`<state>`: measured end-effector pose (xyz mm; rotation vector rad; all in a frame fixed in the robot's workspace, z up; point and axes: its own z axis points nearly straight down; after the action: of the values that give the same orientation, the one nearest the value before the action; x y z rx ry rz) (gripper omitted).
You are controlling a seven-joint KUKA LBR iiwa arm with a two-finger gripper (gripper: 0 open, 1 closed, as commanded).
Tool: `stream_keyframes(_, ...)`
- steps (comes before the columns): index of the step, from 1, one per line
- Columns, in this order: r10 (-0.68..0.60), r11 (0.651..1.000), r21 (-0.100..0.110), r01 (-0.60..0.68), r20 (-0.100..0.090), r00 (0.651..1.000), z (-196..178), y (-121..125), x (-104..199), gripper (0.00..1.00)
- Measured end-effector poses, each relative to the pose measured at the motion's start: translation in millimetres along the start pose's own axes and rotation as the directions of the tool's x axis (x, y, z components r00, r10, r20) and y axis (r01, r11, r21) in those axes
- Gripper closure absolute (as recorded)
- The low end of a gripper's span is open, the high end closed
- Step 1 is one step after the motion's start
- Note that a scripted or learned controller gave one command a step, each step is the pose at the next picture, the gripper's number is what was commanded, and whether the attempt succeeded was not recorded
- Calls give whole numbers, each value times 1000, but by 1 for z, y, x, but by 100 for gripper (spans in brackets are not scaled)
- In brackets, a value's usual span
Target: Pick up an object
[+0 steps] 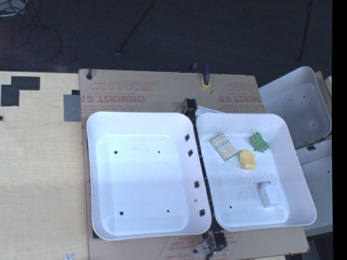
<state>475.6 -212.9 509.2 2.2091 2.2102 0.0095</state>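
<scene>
Nothing had been picked yet: patterned packet [223, 146], green toy [259, 142], yellow piece [247, 160] and white block [268, 194] lay in the right bin [295, 145], and the pincer's state I could not tell.

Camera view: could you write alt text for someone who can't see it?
Two shallow white bins sit side by side on a bench. The right bin holds a patterned packet, a green item, a yellow item and a white block.

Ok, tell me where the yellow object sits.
In the right bin, the yellow object lies toward the far side, between the patterned card and the green piece.
</scene>
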Motion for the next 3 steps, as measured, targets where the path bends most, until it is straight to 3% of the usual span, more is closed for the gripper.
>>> stream_keyframes(1, 0, 1000, 28, 0, -11, 1000, 117, 18, 1, 100)
stream_keyframes(2, 1, 1000, 28, -1, -12, 1000, 217, -5, 2, 100)
stream_keyframes(3, -1, 1000, 5, 1, -3, 1000, 89, 9, -1, 100)
